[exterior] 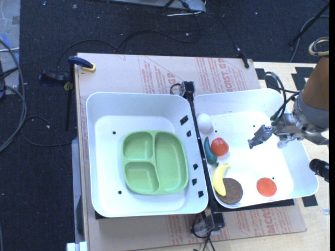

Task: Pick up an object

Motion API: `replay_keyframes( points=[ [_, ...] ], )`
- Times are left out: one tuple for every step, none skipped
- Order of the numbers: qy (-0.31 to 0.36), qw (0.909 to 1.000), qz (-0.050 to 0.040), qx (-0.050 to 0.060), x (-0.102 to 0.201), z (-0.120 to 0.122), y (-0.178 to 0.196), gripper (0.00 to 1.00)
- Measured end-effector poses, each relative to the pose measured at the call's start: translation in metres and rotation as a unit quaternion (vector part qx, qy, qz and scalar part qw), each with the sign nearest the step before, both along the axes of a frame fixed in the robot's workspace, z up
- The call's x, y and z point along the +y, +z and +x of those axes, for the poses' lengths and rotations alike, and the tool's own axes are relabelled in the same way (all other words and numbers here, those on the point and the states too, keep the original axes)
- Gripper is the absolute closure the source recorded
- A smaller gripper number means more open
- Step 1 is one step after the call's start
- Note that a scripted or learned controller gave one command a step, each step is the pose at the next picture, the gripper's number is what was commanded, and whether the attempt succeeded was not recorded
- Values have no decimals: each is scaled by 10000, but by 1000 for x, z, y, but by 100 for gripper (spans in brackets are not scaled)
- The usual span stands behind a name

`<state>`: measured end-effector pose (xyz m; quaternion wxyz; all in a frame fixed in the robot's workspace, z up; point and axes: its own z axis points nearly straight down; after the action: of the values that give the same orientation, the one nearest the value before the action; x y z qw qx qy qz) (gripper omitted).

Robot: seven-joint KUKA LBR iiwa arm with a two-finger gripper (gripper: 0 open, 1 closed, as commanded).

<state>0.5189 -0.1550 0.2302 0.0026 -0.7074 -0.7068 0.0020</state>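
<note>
The arm reaches in from the right, and its end effector [260, 136] hangs over the right bin [246, 101], above bare white floor in the bin's middle-right part. Whether it is open or closed cannot be told from this view; nothing shows between its tips, so it seems to carry nothing.

The objects to choose from all lie in the right bin. A white egg-like ball [204, 122] sits against the left wall at the far end. Just nearer is a red tomato [219, 147] with a green pepper-like piece [209, 151] touching its left side. Nearer still, a yellow banana [220, 178] lies lengthwise beside the left wall, its near end touching a brown round cookie [232, 190]. A flat red disc [267, 186] lies apart from the rest, toward the near right corner. The left bin [99, 140] holds a green divided plate [155, 161].

By my reading, this is the approach step: the end effector is above the bin and no object is picked yet. The tomato and the red disc are the closest candidates. The next move calls for shifting sideways until the tool is centred over one object, then descending straight onto it. The disc stands clear of neighbours, so it offers room, though its flatness may make it hard to pinch; the tomato is rounder but crowded by the green piece.
</note>
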Motion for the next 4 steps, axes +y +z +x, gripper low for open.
replay_keyframes(
  points=[
    [4, 10000, -5, -32, 0, 1, 3, 0],
    [3, 10000, -1, -13, -2, -3, -40, 0],
    [1, 10000, 0, -8, -7, -11, -88, 0],
    [0, 10000, -11, -40, -7, -11, -137, 0]
  ],
)
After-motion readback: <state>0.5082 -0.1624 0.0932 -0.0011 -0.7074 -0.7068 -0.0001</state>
